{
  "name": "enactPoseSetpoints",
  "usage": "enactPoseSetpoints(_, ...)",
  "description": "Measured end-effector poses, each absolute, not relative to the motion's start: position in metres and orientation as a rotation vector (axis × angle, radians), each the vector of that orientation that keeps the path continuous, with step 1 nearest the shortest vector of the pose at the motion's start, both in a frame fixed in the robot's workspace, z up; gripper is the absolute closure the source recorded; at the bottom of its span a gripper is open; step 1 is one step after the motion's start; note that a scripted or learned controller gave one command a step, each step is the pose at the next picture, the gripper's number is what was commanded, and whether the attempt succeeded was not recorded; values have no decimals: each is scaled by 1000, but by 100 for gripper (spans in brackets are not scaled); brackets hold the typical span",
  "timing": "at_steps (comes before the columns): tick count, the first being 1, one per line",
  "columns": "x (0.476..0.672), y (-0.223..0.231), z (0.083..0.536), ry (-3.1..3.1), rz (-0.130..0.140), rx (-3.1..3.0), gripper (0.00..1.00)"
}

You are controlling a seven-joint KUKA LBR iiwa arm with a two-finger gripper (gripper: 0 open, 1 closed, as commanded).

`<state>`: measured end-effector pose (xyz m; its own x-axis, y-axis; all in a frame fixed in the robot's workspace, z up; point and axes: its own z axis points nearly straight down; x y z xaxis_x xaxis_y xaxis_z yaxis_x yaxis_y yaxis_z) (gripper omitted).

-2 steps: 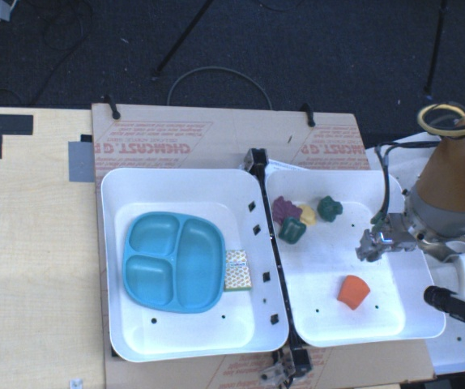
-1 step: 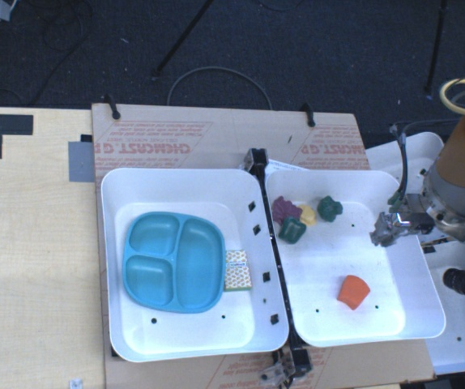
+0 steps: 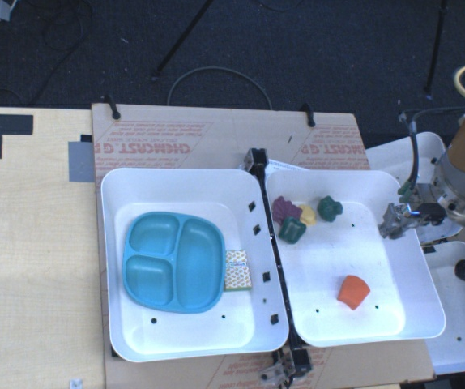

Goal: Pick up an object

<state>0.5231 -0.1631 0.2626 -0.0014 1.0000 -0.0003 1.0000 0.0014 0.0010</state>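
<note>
1. Two shallow white bins sit side by side on the bench: the left bin [image 3: 115,217] and the right bin [image 3: 415,298].
2. The left bin holds a blue divided plate [image 3: 174,261], with a small patterned sponge [image 3: 237,270] touching its right edge.
3. In the right bin, an orange object [image 3: 353,291] lies alone toward the front, well apart from the rest.
4. Near the back left of that bin a purple piece [image 3: 283,209], a yellow piece [image 3: 306,214] and a dark green piece [image 3: 292,231] cluster together, with a second green piece [image 3: 329,209] just beside them.
5. The claw [image 3: 396,220] sits at the right bin's right rim, away from every object; whether it is open or closed, I cannot tell.
</note>
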Motion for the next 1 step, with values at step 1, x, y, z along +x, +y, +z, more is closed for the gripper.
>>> enactPoseSetpoints(1, 532, -114, 266, 2228, 1, 2218, 100)
